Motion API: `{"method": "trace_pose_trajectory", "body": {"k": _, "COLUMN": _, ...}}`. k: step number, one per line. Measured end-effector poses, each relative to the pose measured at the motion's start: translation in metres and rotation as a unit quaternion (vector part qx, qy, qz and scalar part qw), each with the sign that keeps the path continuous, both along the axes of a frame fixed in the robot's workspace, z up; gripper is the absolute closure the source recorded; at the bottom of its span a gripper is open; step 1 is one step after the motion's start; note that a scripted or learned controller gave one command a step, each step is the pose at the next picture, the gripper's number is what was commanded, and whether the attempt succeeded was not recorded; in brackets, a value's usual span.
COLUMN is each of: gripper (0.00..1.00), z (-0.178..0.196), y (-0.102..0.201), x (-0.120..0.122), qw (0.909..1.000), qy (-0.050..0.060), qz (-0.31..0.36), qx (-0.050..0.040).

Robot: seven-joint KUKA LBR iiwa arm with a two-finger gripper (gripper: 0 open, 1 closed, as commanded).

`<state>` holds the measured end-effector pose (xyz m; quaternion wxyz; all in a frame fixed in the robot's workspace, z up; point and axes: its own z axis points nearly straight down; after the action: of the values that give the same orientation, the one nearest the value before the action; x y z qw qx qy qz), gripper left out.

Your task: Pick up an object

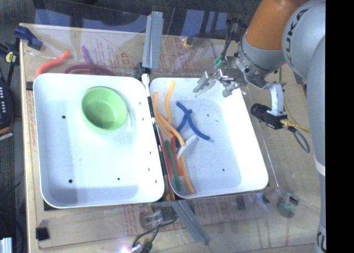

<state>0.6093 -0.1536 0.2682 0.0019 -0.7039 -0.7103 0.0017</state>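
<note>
Overhead, two shallow white bins sit side by side on a bench. At far left, beyond the left bin (55, 188), an orange tube (53, 62) and a magenta tube (87, 69) lie on the bench surface just outside the bin's far rim. Inside the left bin, a green bowl (104, 108) rests upright in the far half, nearer the divide than the left wall.

Across the seam, the right bin (238, 163) holds a cluster of flexible sticks along its left wall: orange strands (167, 124) running from the far rim toward the near rim, with a green stick (171, 163) and a red stick (177, 160) lying among them in the near half. A blue forked piece (189, 123) lies just right of the orange strands, roughly mid-bin, with a white stick (188, 144) touching its near end.

At right, the grey arm with its orange band (274, 14) reaches in over the right bin's far right corner. Its gripper (217, 83) hangs above the far rim of that bin, metal fingers (202, 84) spread apart with nothing between them, well apart from the sticks.
</note>
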Motion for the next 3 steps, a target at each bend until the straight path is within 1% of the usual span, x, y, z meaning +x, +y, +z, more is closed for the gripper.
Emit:
{"method": "trace_pose_trajectory", "body": {"k": 1, "gripper": 0.0, "z": -0.074, "y": -0.006, "x": 0.025, "qw": 0.9987, "qy": 0.0, "qz": 0.051, "qx": 0.0009}}
{"method": "trace_pose_trajectory", "body": {"k": 2, "gripper": 0.0, "z": -0.176, "y": 0.0, "x": 0.014, "qw": 0.9981, "qy": -0.003, "qz": 0.061, "qx": 0.0003}}
{"method": "trace_pose_trajectory", "body": {"k": 3, "gripper": 1.0, "z": -0.164, "y": 0.0, "x": 0.015, "qw": 0.998, "qy": -0.002, "qz": 0.064, "qx": 0.0007}}
